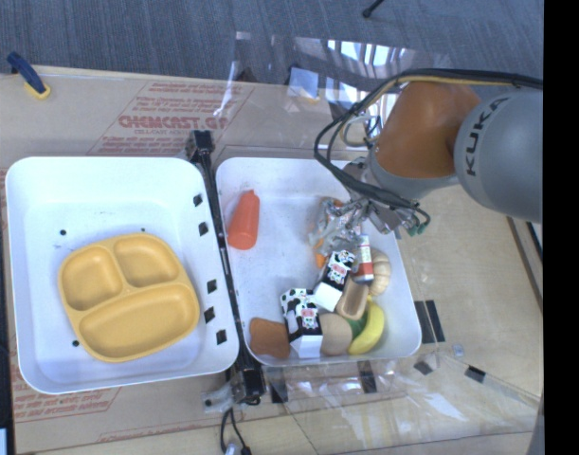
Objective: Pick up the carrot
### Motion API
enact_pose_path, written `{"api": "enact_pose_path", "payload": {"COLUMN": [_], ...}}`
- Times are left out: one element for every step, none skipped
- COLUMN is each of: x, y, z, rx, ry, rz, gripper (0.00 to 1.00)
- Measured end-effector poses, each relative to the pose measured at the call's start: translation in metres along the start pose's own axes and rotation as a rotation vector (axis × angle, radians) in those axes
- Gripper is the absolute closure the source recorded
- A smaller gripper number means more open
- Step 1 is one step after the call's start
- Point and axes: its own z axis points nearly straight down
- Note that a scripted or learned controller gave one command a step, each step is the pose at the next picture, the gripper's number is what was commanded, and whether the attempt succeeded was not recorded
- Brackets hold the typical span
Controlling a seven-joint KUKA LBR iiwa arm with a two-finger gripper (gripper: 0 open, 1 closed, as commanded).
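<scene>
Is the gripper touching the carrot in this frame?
Apart. The camera view shows bare white bin floor between the carrot by the divider and the gripper further right.

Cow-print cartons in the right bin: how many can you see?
2. One cow-print carton lies tilted just below the gripper; the other sits lower, near the bin's front wall beside the brown piece. The pile may hide more.

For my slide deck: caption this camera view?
Gripper hovers in right bin; carrot lies apart, near the divider.
</scene>
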Motion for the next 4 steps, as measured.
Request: {"api": "enact_pose_path", "payload": {"x": [0.046,0.015,0.047,0.002], "y": [0.028,0.061,0.057,0.151], "z": [0.006,-0.072,-0.081,-0.101], "rx": [0.034,0.006,0.002,-0.001], "ry": [-0.038,-0.010,-0.003,-0.006], "rz": [-0.431,-0.198,-0.215,-0.298], "gripper": [1.00,1.00,1.00,1.00]}}
